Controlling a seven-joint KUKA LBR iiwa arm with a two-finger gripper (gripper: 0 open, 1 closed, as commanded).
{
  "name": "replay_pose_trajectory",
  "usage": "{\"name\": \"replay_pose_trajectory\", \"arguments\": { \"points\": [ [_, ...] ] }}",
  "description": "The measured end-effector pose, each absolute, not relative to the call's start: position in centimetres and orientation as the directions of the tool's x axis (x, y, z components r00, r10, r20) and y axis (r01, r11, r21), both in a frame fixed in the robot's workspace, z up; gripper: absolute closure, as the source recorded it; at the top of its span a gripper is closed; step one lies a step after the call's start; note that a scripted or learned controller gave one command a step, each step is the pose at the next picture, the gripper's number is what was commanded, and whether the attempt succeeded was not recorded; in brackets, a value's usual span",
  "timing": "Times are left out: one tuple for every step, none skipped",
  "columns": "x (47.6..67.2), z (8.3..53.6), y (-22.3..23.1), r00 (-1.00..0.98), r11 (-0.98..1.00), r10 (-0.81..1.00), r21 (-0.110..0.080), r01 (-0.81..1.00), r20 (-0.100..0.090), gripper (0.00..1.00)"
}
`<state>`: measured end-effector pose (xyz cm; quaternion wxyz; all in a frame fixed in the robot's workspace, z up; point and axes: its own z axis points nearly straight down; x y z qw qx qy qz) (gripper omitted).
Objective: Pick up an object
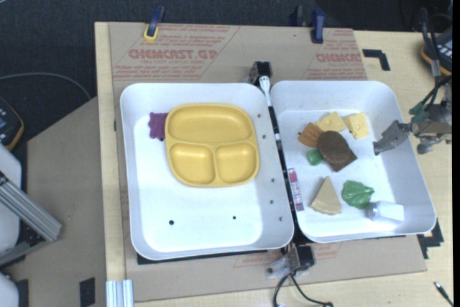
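Observation:
The right white bin (402, 101) holds several small items. A dark brown lump (336, 149) lies at its middle, with an orange-brown piece (310, 134) and two pale yellow blocks (332, 122) (358, 126) just behind it. A small green piece (314, 156) sits to the lump's left. A tan wedge (327, 198), a green leafy piece (356, 193) and a white tube (386, 211) lie toward the front. My gripper (392, 136) hangs over the bin's right side, right of the brown lump and apart from it, with nothing seen in it.
The left white bin (136, 176) carries a yellow divided plate (212, 144) with a purple item (157, 124) at its left edge. Blue and yellow clamps (152, 25) (317, 24) hold the board at the back. Cables hang at the right edge.

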<state>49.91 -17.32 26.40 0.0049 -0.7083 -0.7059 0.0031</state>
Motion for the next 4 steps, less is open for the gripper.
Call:
{"name": "replay_pose_trajectory", "arguments": {
  "points": [
    [50.1, 27.0, -17.3, 0.000, 0.000, 1.000, 0.001, 1.000, -0.001, 0.00],
    [49.1, 21.5, -17.1, 0.001, -0.001, 1.000, -0.007, 1.000, 0.003, 0.00],
    [49.4, 16.4, -16.1, 0.000, 0.000, 1.000, -0.007, 1.000, 0.004, 0.00],
    [49.9, 10.2, -16.1, 0.000, 0.000, 1.000, -0.007, 1.000, 0.003, 0.00]
  ]
}}
